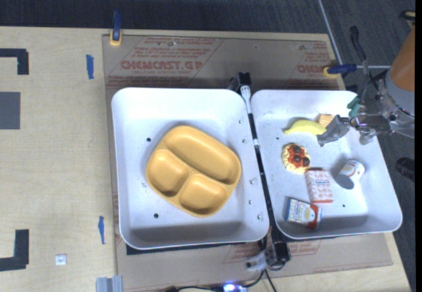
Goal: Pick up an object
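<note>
The banana (302,127) lies on its side at about eleven o'clock in the right bin (389,215), just beside a small tan cracker (325,119) at its two o'clock end. It looks like a light plastic toy, stiff and smooth, so it may slip or roll; the surest hold is probably across the thick middle of its curve, where the sides run nearly parallel. Below it, toward six o'clock, sit a round pizza toy (296,156), a red-and-white carton (319,186) and a small juice box (303,211); a grey-white cup (349,171) lies on its side at four o'clock from the banana. The left bin (125,113) carries a yellow divided tray (192,169). The arm comes in from three o'clock, its wrist low over the right bin's upper edge, and the gripper (347,128) hangs just off the banana's three o'clock end with its two fingers spread apart and nothing between them.
</note>
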